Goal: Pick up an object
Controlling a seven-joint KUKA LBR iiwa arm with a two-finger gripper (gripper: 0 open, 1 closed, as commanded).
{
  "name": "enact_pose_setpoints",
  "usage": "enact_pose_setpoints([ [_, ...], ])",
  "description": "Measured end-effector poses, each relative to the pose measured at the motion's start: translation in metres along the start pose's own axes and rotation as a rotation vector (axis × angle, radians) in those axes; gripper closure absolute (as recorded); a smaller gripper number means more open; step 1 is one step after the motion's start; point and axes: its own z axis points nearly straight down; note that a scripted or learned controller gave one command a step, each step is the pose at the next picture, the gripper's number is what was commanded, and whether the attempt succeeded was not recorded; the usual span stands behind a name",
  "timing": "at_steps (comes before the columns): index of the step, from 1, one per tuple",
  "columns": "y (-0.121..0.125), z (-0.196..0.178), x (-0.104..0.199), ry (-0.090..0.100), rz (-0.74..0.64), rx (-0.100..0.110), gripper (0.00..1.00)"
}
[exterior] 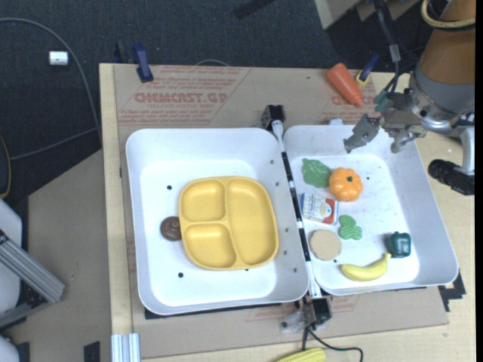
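My gripper hangs open over the far edge of the right bin, with nothing between its fingers. Below it in that bin lie a green leafy piece, an orange fruit, a small red and white packet, a green broccoli-like piece, a tan round disc, a yellow banana and a teal object. The orange fruit sits just in front of and left of the gripper.
The left bin holds a yellow divided plate with a brown round piece at its left edge. An orange carrot-like toy lies on the cardboard behind the bins. A black clamp sits between the bins.
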Motion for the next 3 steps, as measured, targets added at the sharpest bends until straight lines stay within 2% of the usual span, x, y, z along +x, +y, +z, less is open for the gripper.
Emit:
enact_pose_setpoints([
  [1, 0.007, 0.109, -0.028, 0.000, 0.001, 0.000, 0.00],
  [2, 0.006, 0.181, -0.028, 0.001, 0.001, 0.002, 0.00],
  [3, 0.007, 0.170, -0.027, 0.001, 0.001, -0.002, 1.00],
])
